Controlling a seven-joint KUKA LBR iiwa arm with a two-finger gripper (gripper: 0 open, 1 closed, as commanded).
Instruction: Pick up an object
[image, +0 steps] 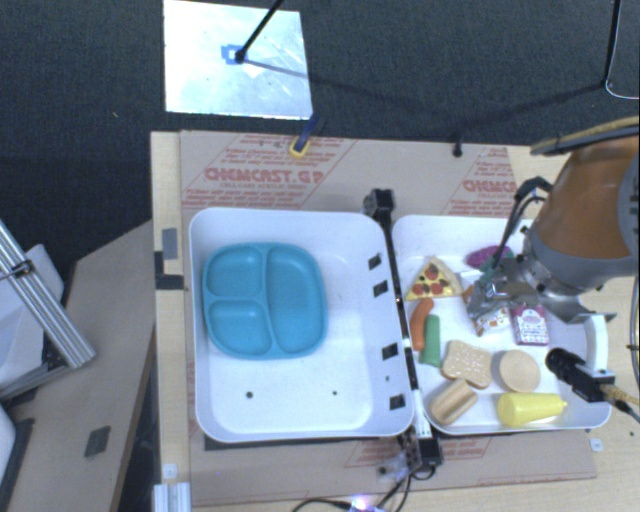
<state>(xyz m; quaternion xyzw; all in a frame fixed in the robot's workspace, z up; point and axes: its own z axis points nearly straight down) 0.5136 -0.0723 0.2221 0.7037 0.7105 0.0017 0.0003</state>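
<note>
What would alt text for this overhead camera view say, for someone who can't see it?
A grey and orange robot arm lowers its gripper into the right white bin of toy food, including a pizza slice. The left white bin holds a blue divided tray.

Blue tray (265, 300) in left bin (230, 410); toy food (470, 365) in right bin (580, 418)

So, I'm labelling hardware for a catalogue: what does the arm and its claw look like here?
The arm is bulky and rounded, with a broad orange band above a grey wrist section. A black cable loops beside it. The claw is dark metal, compact and angular.
</note>
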